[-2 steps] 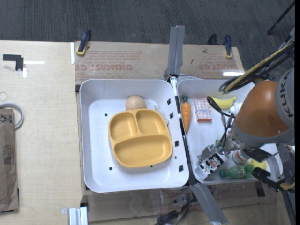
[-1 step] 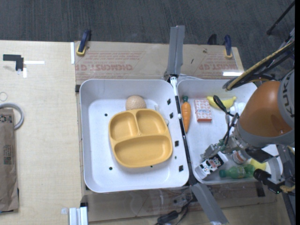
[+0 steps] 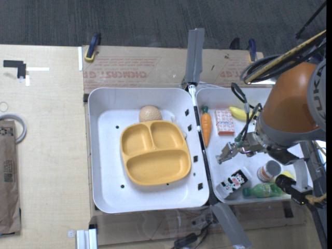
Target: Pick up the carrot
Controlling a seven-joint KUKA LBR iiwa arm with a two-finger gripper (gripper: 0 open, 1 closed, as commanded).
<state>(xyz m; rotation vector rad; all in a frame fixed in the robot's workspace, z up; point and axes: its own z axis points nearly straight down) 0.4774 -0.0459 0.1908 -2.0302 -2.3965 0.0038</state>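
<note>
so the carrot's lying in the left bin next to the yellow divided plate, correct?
Not quite. The camera view shows the carrot in the right bin, along its left wall. The yellow divided plate sits in the left bin, across the divider from the carrot.

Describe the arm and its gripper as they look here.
The arm has a rounded orange band above a grey wrist section. Black cables, one yellowish, loop over it from the upper right. The gripper is a small metallic grey assembly with dark parts and thin wires running to it.
</note>
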